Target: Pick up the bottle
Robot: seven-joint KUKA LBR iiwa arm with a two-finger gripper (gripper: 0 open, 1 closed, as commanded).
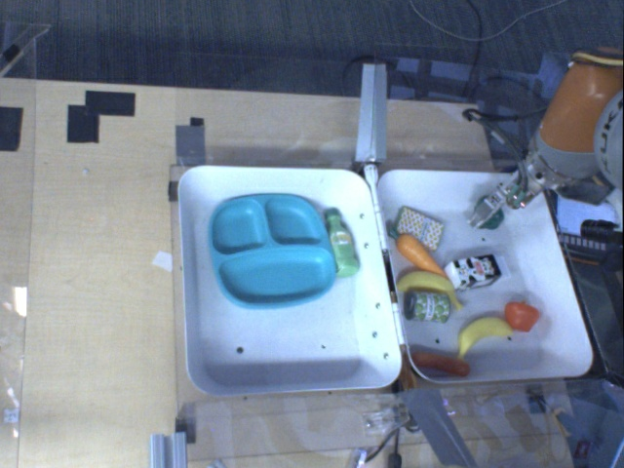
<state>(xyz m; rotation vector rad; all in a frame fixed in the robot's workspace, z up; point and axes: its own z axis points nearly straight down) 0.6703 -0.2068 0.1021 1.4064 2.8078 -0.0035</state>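
Hovering over the right bin's far corner, the end effector (487,211) grips nothing visible; how far open, I cannot tell. Reaching comes next: the bottle (341,243) lies well left of it, touching the blue tray (265,250).

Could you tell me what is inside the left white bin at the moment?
The left bin holds a blue divided plate and a green bottle lying against the plate's right edge. What lies beneath the plate is covered.
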